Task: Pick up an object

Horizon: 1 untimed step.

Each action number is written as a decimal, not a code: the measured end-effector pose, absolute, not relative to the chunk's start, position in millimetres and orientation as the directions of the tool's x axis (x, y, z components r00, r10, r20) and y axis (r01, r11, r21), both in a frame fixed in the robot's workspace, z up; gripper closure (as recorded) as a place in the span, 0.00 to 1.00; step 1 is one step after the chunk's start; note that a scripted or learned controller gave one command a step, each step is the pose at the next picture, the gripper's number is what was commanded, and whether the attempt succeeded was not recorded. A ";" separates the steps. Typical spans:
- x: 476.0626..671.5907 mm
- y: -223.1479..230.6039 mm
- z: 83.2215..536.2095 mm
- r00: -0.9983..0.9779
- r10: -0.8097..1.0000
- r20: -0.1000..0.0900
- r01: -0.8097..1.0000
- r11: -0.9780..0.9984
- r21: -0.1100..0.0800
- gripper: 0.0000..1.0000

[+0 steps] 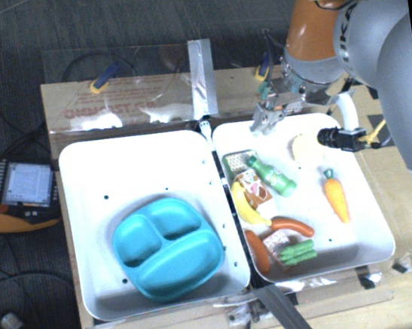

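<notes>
Leftmost, blue three-compartment plastic plate [168,247] in left white bin [85,169]. Right white bin [363,199]: yellow banana [247,206], green bottle [272,176], red sausage [291,225] clustered by left wall; orange toy carrot [335,195] apart, rightward. Gripper [269,113] above bin's far rim, holding nothing; finger spread not discernible.

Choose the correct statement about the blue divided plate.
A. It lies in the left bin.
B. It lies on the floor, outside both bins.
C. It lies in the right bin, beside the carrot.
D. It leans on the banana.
A: the blue divided plate lies alone in the left bin, while the carrot and banana lie in the right bin.
</notes>
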<state>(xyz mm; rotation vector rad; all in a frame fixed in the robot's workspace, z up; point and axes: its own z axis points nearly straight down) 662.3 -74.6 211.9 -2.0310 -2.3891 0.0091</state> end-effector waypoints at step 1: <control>662.1 -74.6 211.7 -0.161 0.987 0.001 0.987 0.161 -0.009 0.00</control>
